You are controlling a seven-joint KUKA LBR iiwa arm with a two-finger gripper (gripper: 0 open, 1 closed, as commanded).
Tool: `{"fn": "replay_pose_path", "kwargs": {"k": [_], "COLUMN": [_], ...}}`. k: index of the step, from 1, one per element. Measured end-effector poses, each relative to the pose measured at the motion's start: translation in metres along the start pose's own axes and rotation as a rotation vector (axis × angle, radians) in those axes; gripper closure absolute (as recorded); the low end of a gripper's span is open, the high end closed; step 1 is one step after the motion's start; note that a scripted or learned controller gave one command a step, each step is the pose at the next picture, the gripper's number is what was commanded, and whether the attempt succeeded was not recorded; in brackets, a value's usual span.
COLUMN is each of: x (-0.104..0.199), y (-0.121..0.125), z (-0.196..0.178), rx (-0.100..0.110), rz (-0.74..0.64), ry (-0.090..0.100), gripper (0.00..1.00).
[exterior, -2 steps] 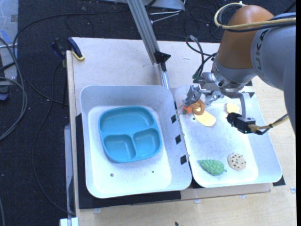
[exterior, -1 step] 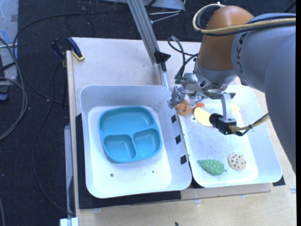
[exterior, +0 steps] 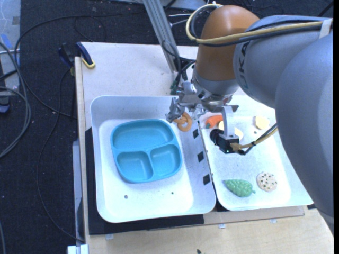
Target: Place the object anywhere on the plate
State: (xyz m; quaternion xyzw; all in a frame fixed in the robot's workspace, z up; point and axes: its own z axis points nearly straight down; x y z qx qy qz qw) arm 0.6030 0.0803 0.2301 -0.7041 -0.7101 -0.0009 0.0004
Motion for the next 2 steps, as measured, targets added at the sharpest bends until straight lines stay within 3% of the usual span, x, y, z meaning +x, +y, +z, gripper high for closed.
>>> {"fn": "replay_pose_path", "kwargs": {"k": [1,2], "x": [0.0517,0.0481], "y": [-0.0119,-0.0112], "z": [0.0042,0.004], "rx": [0.003,0.002], "rz": [0.0,0.006], "ry": [-0.001,-0.002], "gripper": [1.0,0.0]}}
